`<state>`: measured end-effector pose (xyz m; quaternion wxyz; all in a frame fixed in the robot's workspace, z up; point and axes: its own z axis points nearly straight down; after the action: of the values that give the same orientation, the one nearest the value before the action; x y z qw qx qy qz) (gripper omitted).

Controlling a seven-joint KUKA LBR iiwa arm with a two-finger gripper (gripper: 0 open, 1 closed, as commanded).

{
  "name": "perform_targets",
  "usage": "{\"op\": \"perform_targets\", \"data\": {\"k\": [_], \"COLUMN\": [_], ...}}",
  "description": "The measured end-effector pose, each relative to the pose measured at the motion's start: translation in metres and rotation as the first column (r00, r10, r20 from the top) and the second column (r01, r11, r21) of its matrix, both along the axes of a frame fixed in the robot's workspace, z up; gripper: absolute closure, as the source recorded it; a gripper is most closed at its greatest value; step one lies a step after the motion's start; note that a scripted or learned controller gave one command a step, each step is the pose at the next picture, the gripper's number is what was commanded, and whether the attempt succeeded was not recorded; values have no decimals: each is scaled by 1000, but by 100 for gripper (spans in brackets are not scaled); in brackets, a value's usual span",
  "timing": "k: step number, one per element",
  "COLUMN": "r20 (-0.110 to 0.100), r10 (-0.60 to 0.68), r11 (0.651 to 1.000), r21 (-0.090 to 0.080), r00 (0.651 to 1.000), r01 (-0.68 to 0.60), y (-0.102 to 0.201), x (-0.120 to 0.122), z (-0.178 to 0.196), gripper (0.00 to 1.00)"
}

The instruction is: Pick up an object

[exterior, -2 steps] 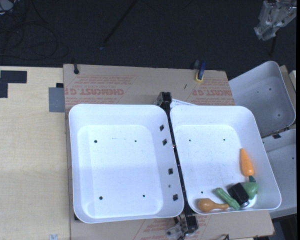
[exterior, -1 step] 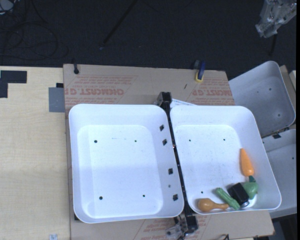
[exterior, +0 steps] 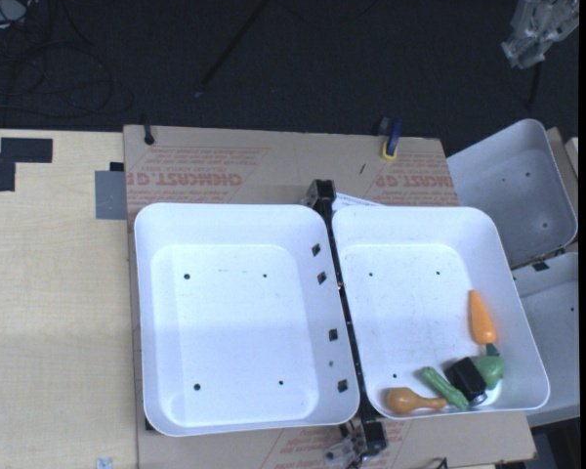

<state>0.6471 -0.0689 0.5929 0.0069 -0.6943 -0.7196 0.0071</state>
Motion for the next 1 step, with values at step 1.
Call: {"op": "perform_targets", "data": {"k": [1], "r20": [-3], "r10": [5], "r11": [1000], "r21": [0], "r00": [1000], "r01": [-5], "y": [1], "x": [1], "z": [9], "gripper": [100]}}
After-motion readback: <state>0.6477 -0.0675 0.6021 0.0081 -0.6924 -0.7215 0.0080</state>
